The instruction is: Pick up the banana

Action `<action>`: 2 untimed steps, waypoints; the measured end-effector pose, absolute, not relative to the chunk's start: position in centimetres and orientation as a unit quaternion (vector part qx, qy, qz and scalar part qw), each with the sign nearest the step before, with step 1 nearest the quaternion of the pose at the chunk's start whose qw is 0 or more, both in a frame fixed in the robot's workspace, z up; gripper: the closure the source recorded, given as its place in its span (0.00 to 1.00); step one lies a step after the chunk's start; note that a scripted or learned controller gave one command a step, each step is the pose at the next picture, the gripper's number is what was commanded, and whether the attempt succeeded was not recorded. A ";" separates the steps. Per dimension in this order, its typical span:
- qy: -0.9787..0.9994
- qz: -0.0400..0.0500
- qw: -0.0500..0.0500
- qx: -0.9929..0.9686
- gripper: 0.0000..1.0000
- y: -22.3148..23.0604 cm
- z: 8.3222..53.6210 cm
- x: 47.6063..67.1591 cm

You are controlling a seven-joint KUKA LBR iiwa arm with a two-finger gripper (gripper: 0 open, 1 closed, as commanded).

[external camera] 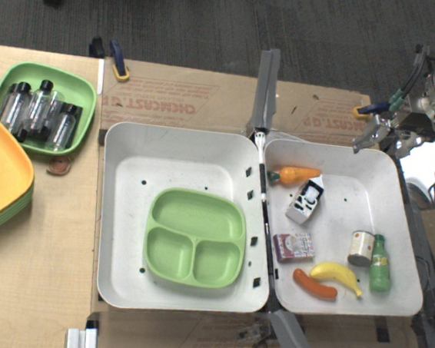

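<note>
The banana (337,275), likely a light, smooth, curved toy best pinched across its middle, lies touching a red sausage (315,285) while the pincer (390,133), state unclear, hovers well apart.

bins (114,197): 2 | banana (336,275): 1 | green bottle (380,264): 1 | carrot (298,174): 1

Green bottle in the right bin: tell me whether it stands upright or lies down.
Lying down. The green bottle shows its full length along the right bin floor, cap toward the far side, beside the small can.
</note>
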State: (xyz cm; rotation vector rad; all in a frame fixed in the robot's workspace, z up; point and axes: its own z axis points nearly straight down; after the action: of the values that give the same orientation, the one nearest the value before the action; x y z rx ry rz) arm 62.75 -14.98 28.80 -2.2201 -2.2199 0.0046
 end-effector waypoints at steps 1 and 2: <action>-0.717 0.002 0.001 -0.697 0.00 -11.0 26.0 63.5; -0.650 0.001 0.000 -0.760 0.00 -6.9 26.4 64.6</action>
State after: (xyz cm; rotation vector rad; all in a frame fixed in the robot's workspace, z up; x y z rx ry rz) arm 64.59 -6.86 26.45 -2.3883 -2.0413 0.0027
